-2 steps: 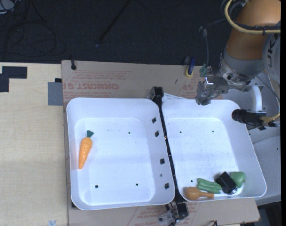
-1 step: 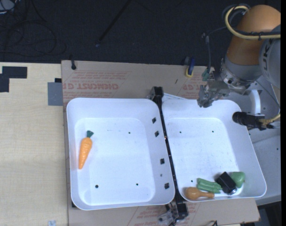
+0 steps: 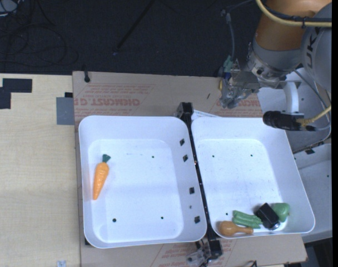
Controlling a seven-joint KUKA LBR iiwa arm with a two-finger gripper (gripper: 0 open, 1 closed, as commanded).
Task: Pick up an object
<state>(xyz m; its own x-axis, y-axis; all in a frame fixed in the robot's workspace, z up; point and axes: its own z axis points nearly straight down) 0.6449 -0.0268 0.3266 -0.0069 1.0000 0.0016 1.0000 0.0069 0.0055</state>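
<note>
This looks like a robotics lab: a grey arm with an orange band [image 3: 294, 15] stands over two white bins [image 3: 91, 149] on a cardboard sheet [image 3: 135, 93] atop a pale wooden bench [image 3: 30, 177], with loose cables [image 3: 24, 4] trailing across the dark floor behind.

A pale wood-grain tabletop [image 3: 30, 166] carries a brown cardboard sheet [image 3: 141, 96] printed with red lettering. Beyond it, black cables [image 3: 24, 7] trail across a dark floor [image 3: 130, 32].
</note>
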